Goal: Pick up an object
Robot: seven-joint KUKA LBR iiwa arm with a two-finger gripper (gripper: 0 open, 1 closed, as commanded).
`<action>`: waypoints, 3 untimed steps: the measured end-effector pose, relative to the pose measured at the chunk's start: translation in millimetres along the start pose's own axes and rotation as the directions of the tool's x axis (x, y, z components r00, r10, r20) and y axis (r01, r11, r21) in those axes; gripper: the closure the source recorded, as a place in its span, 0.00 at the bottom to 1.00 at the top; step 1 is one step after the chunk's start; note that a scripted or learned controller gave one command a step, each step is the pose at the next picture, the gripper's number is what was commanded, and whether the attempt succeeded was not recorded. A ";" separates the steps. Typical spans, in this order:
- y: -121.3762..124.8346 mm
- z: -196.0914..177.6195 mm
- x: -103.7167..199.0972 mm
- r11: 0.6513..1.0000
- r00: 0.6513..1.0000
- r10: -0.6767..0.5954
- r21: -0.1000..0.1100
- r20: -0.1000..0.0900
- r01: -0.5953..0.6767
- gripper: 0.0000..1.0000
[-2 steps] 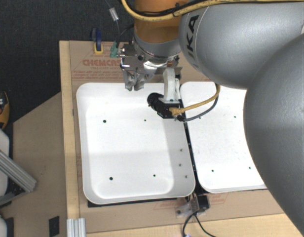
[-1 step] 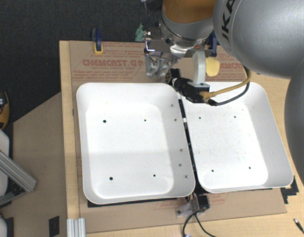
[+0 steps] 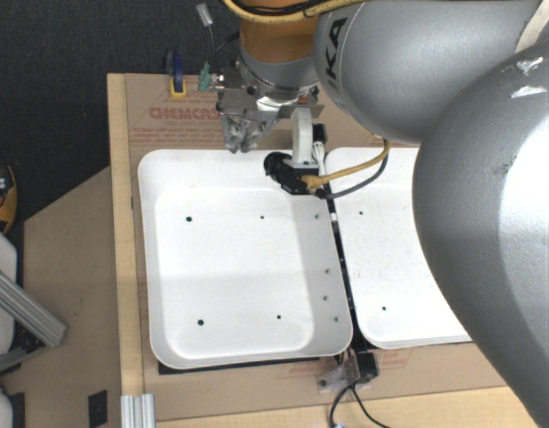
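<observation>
The claw (image 3: 241, 138) hangs at the upper middle of the frame, over the back rim of the left bin (image 3: 167, 239) — whether it is apart or together, I cannot tell. Two white bins sit side by side, the right bin (image 3: 390, 266) half hidden by the arm (image 3: 435, 87). Red lettering on the bench (image 3: 123, 132) reads "CHEMCAS" — the rest is hidden.

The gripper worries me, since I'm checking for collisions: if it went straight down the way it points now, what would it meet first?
The gripper hangs at the far rim of the left bin. Going straight down, it would likely meet that rim or the bare white floor just inside it, though depth is hard to judge here.
</observation>
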State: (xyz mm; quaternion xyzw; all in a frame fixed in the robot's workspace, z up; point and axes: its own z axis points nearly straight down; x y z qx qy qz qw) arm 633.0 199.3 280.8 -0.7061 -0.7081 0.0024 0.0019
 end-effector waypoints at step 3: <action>26.5 -12.6 -26.3 1.000 1.000 0.008 -0.015 0.000 -0.008 1.00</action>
